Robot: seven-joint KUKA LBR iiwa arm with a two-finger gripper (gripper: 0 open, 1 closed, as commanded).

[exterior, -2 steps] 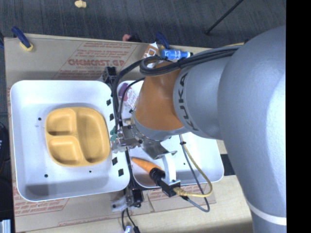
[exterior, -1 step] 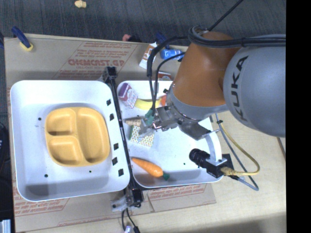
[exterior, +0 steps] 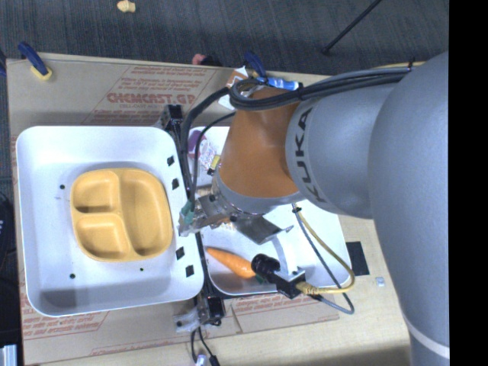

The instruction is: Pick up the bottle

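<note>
Honestly can't tell how my gripper point(exterior: 200, 213) stands; bottle point(exterior: 204, 152) shows a purple-and-white label by the right bin's point(exterior: 335, 231) left wall.

Bright, even light from overhead washes the left bin point(exterior: 38, 204) nearly flat white, with a soft grey shadow along its near wall. The arm point(exterior: 358, 151) looms close and slightly soft, its grey shell carrying a gentle sheen. The floor point(exterior: 152, 14) beyond stays dim and grainy.
</note>
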